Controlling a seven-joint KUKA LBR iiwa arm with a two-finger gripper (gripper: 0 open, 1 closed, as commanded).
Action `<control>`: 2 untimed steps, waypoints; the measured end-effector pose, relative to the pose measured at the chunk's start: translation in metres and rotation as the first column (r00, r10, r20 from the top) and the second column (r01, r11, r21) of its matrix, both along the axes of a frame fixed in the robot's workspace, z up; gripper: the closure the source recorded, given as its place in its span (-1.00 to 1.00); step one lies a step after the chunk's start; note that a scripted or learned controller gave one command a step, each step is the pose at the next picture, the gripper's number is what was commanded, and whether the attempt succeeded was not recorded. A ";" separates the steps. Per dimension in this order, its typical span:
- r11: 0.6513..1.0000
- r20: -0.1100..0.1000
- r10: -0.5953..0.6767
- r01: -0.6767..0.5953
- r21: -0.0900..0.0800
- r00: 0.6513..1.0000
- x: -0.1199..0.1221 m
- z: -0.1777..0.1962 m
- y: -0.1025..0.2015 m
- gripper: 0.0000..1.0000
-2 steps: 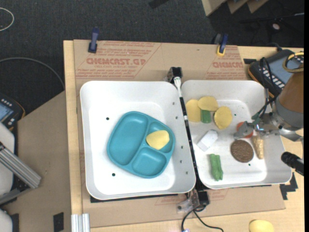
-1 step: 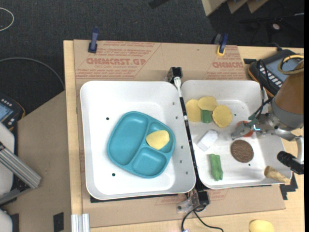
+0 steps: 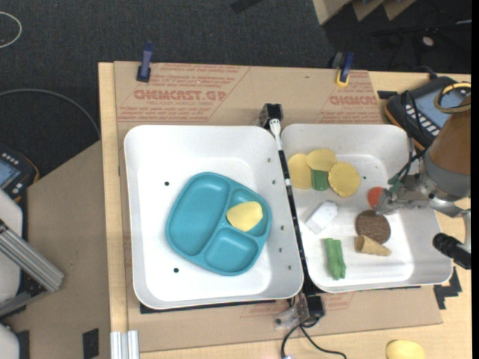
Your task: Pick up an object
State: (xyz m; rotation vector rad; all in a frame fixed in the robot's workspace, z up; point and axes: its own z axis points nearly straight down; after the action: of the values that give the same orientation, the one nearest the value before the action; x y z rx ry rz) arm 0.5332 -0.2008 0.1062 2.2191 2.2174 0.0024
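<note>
Camera view looks down on two white bins side by side: the left bin (image 3: 142, 200) and the right bin (image 3: 389, 137). One teal divided plate (image 3: 198, 223) lies in the left bin with one pale yellow piece (image 3: 245, 215) in its right compartment. Right bin: three yellow discs (image 3: 322, 159), two green pieces (image 3: 334, 257), one white block (image 3: 323, 216), one brown round (image 3: 372, 226), one tan wedge (image 3: 373, 247), one red piece (image 3: 375, 196). From the right, the arm's wrist hangs low over this bin, and the gripper (image 3: 391, 198) sits just beside the red piece, its opening too blurred to tell.
</note>
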 end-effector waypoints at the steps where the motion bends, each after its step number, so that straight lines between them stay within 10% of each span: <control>1: 1.000 -0.001 0.000 0.000 0.000 1.000 0.000 -0.001 0.000 -1.00; 2: 1.000 0.002 0.000 0.000 -0.001 1.000 0.000 0.010 0.000 1.00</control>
State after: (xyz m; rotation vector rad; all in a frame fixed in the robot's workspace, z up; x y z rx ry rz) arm 0.5336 -0.2009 0.1163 2.2178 2.2155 0.0037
